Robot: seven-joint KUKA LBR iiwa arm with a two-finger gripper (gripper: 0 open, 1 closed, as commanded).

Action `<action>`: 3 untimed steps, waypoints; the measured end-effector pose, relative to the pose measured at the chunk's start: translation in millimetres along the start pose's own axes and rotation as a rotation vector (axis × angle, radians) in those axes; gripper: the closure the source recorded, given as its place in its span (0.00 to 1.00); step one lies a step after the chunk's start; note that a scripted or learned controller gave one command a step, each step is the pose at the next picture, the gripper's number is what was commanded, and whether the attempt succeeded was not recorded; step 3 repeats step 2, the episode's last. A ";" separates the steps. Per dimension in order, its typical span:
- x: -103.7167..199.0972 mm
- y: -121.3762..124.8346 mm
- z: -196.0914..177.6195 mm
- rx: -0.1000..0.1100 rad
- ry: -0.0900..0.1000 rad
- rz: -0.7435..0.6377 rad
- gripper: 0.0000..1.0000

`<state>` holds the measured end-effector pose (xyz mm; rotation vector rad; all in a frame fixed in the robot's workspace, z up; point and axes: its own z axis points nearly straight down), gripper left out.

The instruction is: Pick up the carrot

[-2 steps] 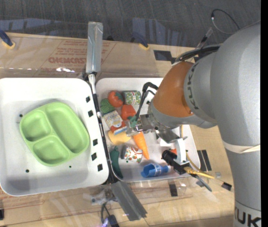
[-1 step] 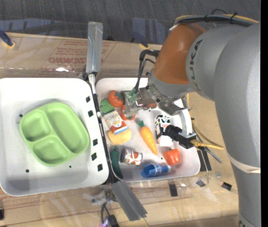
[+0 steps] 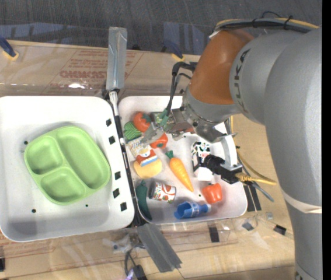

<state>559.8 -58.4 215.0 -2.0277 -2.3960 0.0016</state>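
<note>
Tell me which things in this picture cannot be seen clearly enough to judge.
- Gripper: the camera view is too coarse to tell if it is open or shut.
- Right bin: the arm covers its upper right part.
- Red toy beside the gripper: partly hidden, kind unclear.
- Carrot: plain, lying free.

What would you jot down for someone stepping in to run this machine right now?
Gripper: low over the back of the right bin, among the toys; whether it is open or shut can't be made out.
Carrot: lying in the middle of the right bin, pointed end toward the front, apart from the gripper.
Green plate: in the left bin.
Done: nothing lifted yet.
Left: reach the carrot, grasp it, raise it.
</note>
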 end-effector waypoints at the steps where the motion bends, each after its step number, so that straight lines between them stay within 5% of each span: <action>1: 21.9 8.1 24.4 0.003 0.000 -0.008 0.00; 2: -52.5 -52.6 38.7 0.002 0.000 -0.189 0.00; 3: -52.5 -52.6 38.7 0.002 0.000 -0.189 0.00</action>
